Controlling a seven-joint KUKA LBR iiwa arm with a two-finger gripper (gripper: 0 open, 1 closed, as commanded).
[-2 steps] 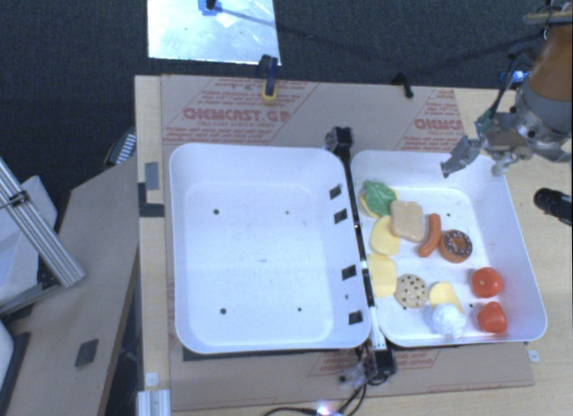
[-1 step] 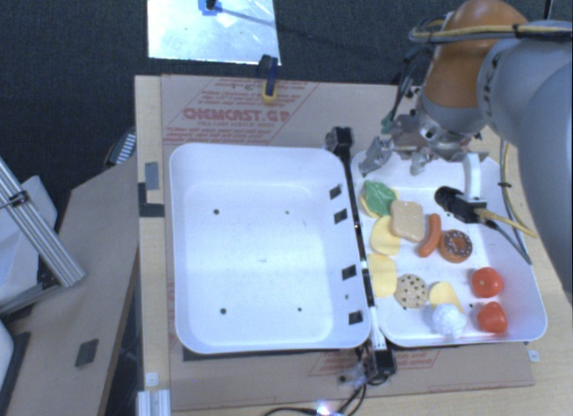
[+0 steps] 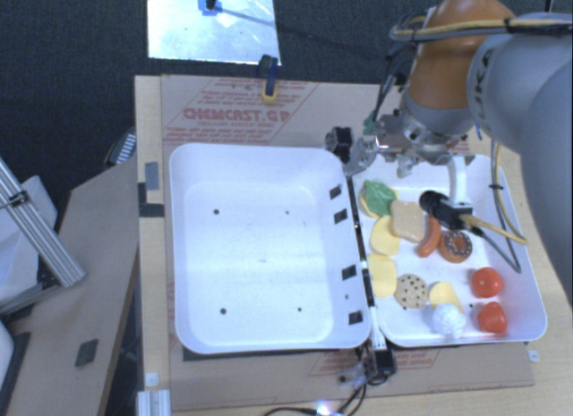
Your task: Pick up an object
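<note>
Basically not started. Camera view: the claw [image 3: 372, 150] hovers over the upper-left corner of the right bin [image 3: 528, 316]; can't tell its grip state, and nothing is seen held. The green piece [image 3: 378, 198] and cookie [image 3: 411, 291] lie in that bin, so the whole pick is left.

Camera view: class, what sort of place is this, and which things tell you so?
Most likely a robotics lab bench, not a kitchen: a grey-and-orange robot arm reaches over the right bin, which holds toy-like food pieces, beside the left bin on a cardboard sheet.
</note>
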